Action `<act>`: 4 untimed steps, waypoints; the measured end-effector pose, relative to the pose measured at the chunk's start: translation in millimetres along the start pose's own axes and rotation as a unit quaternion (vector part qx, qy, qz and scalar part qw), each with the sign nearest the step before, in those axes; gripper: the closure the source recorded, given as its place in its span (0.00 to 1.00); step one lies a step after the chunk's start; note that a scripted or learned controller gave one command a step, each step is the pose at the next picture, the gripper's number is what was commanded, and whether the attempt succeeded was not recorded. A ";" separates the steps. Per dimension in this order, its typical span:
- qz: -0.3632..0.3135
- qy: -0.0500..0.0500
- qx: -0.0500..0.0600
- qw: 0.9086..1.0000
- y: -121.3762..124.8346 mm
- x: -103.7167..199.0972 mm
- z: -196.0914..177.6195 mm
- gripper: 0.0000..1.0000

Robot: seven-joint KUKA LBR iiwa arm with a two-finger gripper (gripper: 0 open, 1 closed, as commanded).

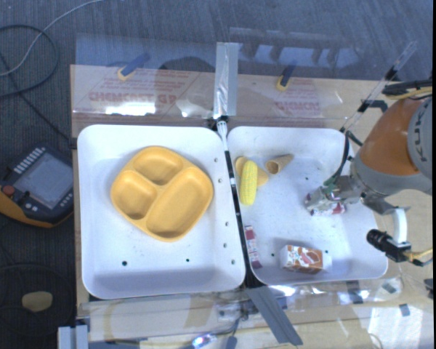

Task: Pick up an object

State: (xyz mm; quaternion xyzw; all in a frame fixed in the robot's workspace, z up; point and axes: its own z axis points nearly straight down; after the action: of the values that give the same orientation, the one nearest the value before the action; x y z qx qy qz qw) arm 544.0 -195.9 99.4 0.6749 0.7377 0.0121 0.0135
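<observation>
my gripper [325, 201] hangs low in the right bin [305, 138], right of the corn cob [248, 181]. i cannot tell its state. a small carton [303, 258] lies nearer the front wall.

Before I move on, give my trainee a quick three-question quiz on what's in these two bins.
1. True or false: the yellow divided plate lies in the right bin.
2. Which item lies nearest the divider between the bins: (a) the corn cob, (b) the ice cream cone, (c) the small carton?
3. Fill in: the gripper hovers over the ____ bin.

Key: 1. False, it lies in the left bin. 2. (a). 3. right.
</observation>
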 end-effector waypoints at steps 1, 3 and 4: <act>0.045 0.001 0.021 0.999 16.1 37.0 -110.1 1.00; 0.044 0.001 0.024 0.999 16.5 37.8 -116.3 1.00; 0.044 0.001 0.024 0.999 16.4 37.8 -116.2 0.00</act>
State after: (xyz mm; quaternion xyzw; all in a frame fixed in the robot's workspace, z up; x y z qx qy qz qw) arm 552.8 -156.7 216.0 0.7071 0.7071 -0.0041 -0.0040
